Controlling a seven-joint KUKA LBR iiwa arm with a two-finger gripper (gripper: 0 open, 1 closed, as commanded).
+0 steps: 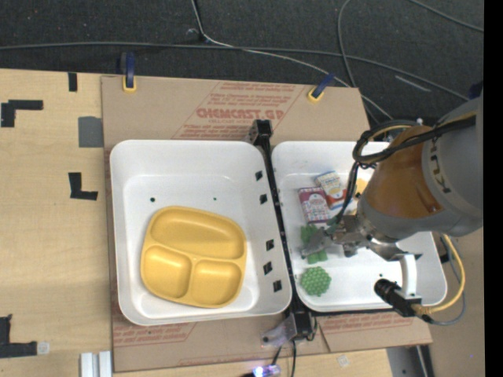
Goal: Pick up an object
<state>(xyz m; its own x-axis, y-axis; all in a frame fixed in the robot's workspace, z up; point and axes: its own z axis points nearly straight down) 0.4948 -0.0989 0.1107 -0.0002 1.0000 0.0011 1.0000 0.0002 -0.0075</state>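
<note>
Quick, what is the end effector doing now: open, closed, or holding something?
End effector: cannot be told; it sits low in the right bin over a green toy.

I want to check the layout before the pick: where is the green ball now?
In the camera view the green ball lies in the right bin, near its front-left corner, just below a green toy and left of the arm's hand.

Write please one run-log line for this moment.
arm: over right bin | claw: low, beside green toy | green ball: loose | yellow tray: left bin | pick: not confirmed
</note>
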